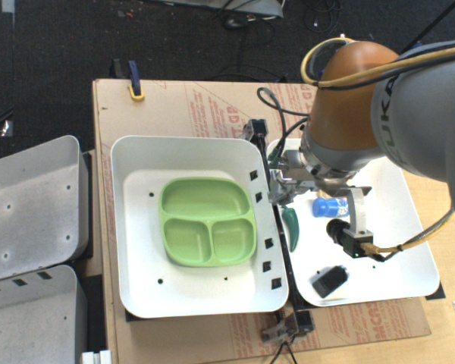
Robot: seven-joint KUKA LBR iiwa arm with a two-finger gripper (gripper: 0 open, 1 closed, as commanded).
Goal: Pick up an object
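The arm [379, 105] hangs over the right bin [417, 275], and its bulk covers most of the gripper [288, 188], so honestly there's no telling whether it has anything in its grasp. From the looks of it, nothing is picked up yet. The blue thing [330, 206] sits in the right bin just under the wrist, a green piece [290, 226] lies against the bin's left wall, and a small black block [329, 280] rests near the bin's front edge. Left of that bin, the other bin [136, 279] holds a green divided plate [208, 221]. So the real work, closing on something and lifting it clear, is probably all still to come.
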